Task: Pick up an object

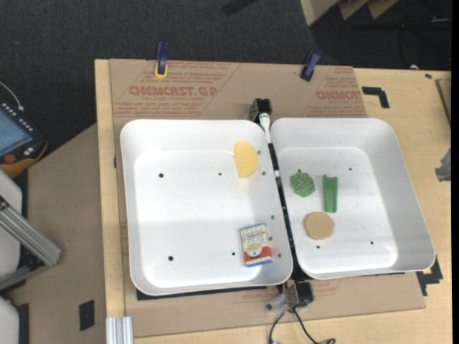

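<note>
My end effector: released or clenched, I cannot tell. The yellow piece [246, 159] and small carton [256, 244] lie by the left bin's [143, 213] right wall. The green ball [302, 184], green stick [329, 193] and tan disc [319, 226] cluster in the right bin [401, 192]. Coming down there, I judge I could knock a wall or a neighbour and miss.
</note>
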### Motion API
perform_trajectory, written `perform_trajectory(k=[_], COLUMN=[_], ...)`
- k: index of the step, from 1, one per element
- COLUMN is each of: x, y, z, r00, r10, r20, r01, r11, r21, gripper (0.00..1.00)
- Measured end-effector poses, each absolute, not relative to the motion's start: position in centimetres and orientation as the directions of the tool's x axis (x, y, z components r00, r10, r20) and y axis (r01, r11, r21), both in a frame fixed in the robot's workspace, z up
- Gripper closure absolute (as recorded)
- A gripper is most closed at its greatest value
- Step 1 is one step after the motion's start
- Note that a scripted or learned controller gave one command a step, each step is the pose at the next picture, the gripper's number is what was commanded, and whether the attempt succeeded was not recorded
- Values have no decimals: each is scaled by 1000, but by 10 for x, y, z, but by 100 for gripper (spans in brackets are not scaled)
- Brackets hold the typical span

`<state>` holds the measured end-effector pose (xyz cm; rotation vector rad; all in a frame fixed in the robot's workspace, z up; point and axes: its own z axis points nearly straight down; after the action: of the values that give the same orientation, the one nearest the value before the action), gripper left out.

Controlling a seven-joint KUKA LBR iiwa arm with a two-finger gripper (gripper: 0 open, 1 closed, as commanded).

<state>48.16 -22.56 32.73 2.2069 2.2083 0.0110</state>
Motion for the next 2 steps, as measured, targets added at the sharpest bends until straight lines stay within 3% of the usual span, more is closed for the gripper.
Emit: perform_trajectory(k=[1,2], x=[475,535], y=[-215,-177], z=[106,236], r00=[1,-8], r10=[1000,1000], r20=[7,-4], r01=[1000,1000], r11=[-1,8], r21=[-16,17], gripper=[100,100])
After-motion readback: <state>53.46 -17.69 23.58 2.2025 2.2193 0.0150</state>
